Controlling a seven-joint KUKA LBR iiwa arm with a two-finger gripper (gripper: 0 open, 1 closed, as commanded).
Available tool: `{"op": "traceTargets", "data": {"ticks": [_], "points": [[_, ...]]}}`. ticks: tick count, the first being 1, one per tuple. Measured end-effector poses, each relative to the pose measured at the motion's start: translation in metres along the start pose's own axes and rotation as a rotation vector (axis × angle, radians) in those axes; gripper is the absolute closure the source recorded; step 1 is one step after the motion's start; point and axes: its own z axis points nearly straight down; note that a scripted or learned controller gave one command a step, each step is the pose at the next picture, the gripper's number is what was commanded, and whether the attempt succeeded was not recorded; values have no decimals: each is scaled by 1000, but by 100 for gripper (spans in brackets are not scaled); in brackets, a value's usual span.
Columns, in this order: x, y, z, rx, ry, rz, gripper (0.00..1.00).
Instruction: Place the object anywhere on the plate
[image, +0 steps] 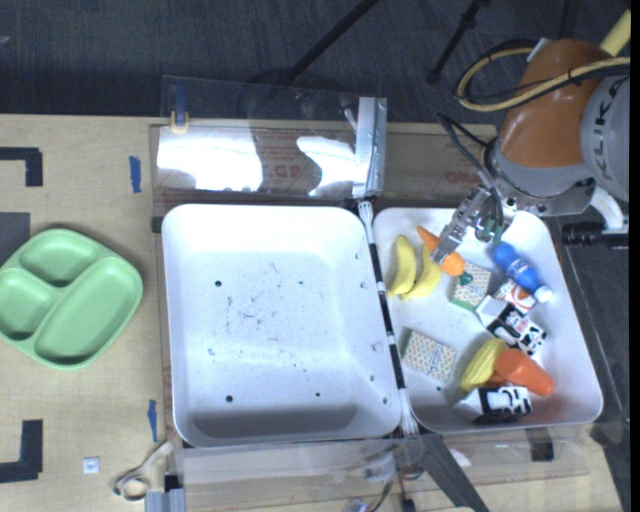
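The gripper (452, 243), fingers apparently parted and empty, hovered over the far part of the right bin (575, 300) beside the bananas (408, 268), seemingly still picking; next it had to grasp something and carry it to the green plate (68, 297) far left.

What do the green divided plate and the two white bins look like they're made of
The green plate looks like moulded plastic: even pastel colour, rounded compartments, soft sheen. The left bin looks like thin formed white plastic, with rounded corners and a glossy rim; grey scuffs mark its floor. The right bin appears the same, though objects cover much of it.
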Motion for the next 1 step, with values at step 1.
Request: {"op": "traceTargets", "data": {"ticks": [1], "points": [[-21, 2, 25, -1, -1, 161, 100]]}}
